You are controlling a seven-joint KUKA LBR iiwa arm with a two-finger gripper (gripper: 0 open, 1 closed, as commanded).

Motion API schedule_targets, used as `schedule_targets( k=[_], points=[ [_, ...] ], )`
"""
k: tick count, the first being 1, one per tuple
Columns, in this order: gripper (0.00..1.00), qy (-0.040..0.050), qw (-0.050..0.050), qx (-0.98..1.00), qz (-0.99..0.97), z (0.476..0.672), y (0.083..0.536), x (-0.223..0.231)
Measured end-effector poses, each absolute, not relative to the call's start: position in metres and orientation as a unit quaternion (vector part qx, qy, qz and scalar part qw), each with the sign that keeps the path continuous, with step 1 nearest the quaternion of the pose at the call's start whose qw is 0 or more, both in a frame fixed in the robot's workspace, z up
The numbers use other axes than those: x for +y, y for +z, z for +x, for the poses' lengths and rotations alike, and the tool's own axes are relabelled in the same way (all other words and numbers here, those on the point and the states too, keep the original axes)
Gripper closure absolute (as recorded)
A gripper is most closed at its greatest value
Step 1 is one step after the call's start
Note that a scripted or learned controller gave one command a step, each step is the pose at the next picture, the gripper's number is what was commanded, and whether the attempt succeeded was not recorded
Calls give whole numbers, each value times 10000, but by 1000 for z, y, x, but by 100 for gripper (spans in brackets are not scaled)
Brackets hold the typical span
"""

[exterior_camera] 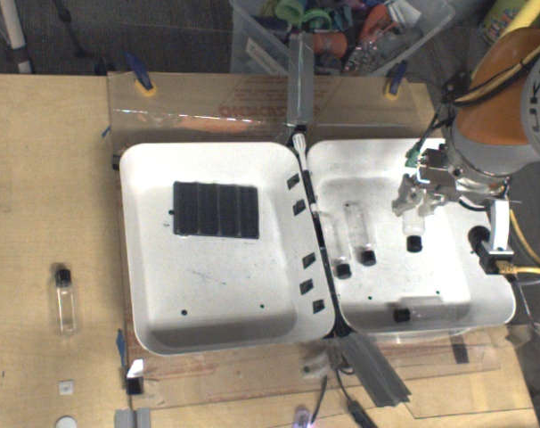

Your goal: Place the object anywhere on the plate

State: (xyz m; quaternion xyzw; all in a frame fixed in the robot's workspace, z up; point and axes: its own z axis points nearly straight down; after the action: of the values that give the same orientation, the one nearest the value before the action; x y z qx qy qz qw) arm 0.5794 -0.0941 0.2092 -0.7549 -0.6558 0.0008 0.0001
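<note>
I see my gripper (416, 205) over the right bin (484, 306), a clear vial (413, 230) hanging upright between its fingers, gripped near the top. The black ridged plate (216, 209) lies in the left bin (154, 315), well apart.

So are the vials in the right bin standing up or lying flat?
Lying flat. Two clear vials lie side by side on the right bin's floor, their black caps toward the near edge. The plate sits in the left bin.

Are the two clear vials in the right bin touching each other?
Apart. The camera view shows white bin floor between the left vial and the right vial.
</note>
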Motion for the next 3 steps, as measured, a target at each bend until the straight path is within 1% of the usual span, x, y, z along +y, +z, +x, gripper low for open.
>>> schedule_targets(
  k=[1,2,3],
  points=[
    [100,2,-7,-6728,-7398,554,393,-149],
    [100,3,-5,-5481,-8364,498,434,-133],
    [100,21,18,-4142,-9102,479,334,-76]
  ],
)
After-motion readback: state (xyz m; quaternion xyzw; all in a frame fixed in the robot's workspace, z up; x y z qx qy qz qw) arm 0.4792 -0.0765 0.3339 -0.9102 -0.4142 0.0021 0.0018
